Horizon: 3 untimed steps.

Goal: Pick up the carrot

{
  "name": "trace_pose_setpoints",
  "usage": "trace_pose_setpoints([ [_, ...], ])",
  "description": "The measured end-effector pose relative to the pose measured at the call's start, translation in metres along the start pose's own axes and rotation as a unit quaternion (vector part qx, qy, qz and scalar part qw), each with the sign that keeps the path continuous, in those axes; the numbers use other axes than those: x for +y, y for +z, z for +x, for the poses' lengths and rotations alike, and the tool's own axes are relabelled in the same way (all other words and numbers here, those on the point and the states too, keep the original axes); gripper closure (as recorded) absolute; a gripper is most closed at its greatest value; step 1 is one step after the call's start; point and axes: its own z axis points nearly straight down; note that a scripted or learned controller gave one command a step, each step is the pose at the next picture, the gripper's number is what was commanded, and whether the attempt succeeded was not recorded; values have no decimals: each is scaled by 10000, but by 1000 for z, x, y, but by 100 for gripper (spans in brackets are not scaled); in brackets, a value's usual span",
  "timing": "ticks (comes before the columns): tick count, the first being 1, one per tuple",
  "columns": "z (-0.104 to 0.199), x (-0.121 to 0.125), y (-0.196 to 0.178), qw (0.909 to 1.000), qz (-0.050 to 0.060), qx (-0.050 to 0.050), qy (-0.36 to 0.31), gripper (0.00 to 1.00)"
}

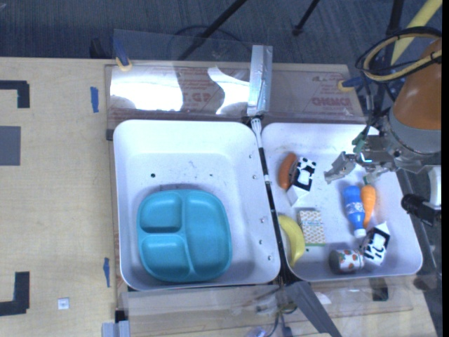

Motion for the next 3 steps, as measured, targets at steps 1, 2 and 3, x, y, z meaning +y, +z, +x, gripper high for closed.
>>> trace_pose_setpoints([
  [1, 25, 40, 90, 9977, -19, -7, -680, 0],
  [2, -46, 28, 54, 9999, -26, -15, 164, 0],
  [3, -50, 70, 92, 9998, -24, -13, 190, 0],
])
